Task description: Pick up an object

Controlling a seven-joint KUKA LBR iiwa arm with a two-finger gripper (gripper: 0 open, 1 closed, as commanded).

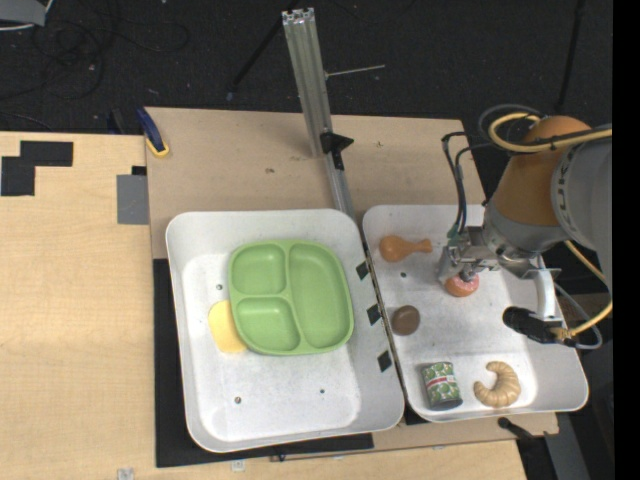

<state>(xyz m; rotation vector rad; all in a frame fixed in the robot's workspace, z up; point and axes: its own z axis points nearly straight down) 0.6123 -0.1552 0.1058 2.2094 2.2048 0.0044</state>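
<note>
The two-finger metal gripper (461, 265) sits directly over a small round pink-red object (461, 286) in the right white bin (560, 393); whether it is clenched cannot be told. Judged step: the grasp. Next comes closing, then lifting. Nearby lie a brown disc (405, 319), a tan croissant (499, 383) and a green can (440, 384).

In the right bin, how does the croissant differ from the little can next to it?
The croissant is tan and curved like a crescent; the can is a short cylinder with a green label and a lighter top. The croissant sits nearer the bin's right corner, the can to its left, and they lie apart. The croissant looks a little larger than the can. Both rest along the near edge of the right bin, away from the gripper.
</note>
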